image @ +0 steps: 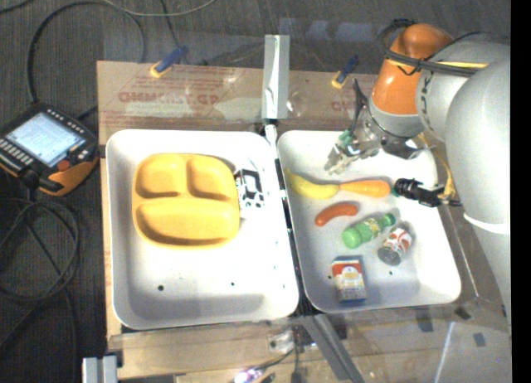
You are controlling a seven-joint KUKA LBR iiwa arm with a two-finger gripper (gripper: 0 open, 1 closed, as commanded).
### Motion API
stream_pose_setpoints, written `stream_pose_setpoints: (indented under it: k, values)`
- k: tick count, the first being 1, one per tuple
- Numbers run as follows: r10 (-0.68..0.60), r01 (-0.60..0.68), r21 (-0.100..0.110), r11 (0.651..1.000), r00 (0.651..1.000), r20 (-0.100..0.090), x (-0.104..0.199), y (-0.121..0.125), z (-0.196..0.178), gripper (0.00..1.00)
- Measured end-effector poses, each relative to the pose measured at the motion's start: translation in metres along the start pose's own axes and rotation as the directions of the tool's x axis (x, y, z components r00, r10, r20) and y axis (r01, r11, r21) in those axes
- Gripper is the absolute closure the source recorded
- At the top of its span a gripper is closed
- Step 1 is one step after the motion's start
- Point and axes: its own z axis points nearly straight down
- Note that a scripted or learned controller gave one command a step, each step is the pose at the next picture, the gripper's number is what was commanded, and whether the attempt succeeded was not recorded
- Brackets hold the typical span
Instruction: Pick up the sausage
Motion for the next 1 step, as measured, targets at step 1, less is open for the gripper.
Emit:
stream_pose_setpoints:
  k: [1]
  values:
    - [-0.104, 0.104, -0.009, 0.995, 0.995, 0.006, 0.002, 0.0042, 0.0094, 1.0]
